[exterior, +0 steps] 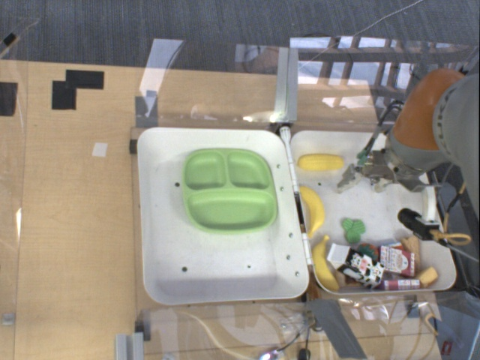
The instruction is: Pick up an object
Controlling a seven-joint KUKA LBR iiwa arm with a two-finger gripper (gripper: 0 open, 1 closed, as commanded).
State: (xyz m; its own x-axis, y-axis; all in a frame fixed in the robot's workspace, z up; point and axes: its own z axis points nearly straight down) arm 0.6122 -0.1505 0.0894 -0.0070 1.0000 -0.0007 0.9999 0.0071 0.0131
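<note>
Nothing has been picked up yet, as far as this view shows. Every loose item lies in the bins, and the gripper [364, 180] has nothing between its fingers. It hovers over the bare upper floor of the right bin [337, 139] with its two fingers spread apart and angled down toward the white surface. I cannot tell whether the tips touch that floor. The task names no particular thing, so any item here could serve, and all the likely ones sit in this right bin. A short yellow fruit [320, 162] lies just left of the gripper, close to the far wall. A curved banana [314, 210] runs along the left wall below it, and a second banana [324, 265] lies at the near left corner. A small green piece [352, 229] rests near the middle, somewhat below the gripper. A black-and-white patterned box [362, 265] and a red-and-white packet [397, 259] crowd the near edge. The left bin [161, 223] holds only a green divided plate [229, 188], well apart from the gripper. The whole pick looks to be ahead — choosing a target, lowering, closing on it and lifting.
</note>
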